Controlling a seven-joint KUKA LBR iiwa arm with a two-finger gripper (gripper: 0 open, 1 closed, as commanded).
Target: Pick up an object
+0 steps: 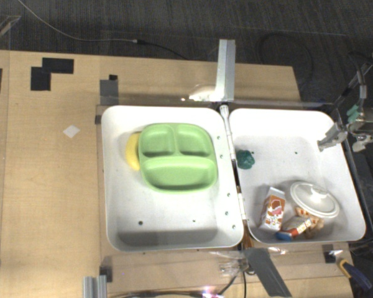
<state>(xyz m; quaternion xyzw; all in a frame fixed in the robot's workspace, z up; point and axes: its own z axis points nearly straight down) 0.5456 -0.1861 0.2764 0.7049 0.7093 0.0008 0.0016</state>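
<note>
The right bin [286, 126] holds a small teal object [245, 160] near its left wall. A red and white carton [274, 208], a white domed lid [313, 200] and a few small coloured items [298, 228] lie in its front part. In the left bin [118, 216] a green divided plate [176, 156] lies over a yellow object [132, 152]. My gripper [333, 139] hangs at the right bin's far right edge, well away from all of these objects, with nothing seen in it.
A metal post [226, 70] stands behind the seam between the bins. Cables [354, 92] and arm hardware [367, 120] crowd the right edge. Wooden bench [43, 185] stretches to the left of the bins.
</note>
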